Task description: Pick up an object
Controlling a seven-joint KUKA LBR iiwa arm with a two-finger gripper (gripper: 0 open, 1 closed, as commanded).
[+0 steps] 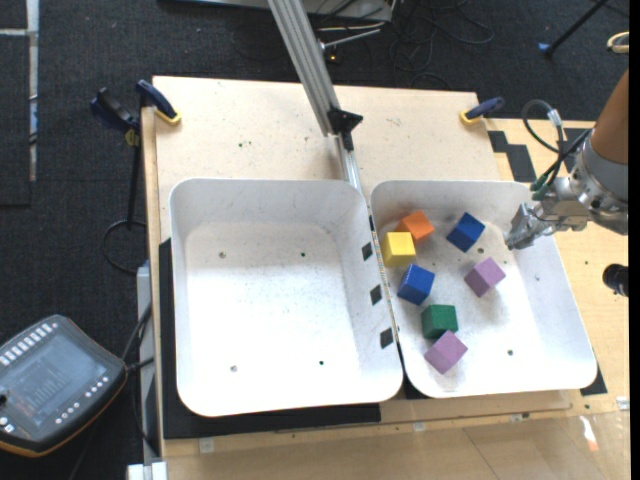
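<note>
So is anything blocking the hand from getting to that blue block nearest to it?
Nothing visible does. The hand sits at the right bin's upper right edge, and the blue block lies just to its left with bare white floor between them. The purple block sits lower, off that line.

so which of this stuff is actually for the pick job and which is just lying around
For the job:
gripper
orange cube
yellow cube
blue cubes
purple cubes
green cube
right bin

Lying about:
left bin
handheld controller
clamps

Dark carpet floor [70, 58] — cables [420, 38] strewn — beige bench [260, 128].
</note>
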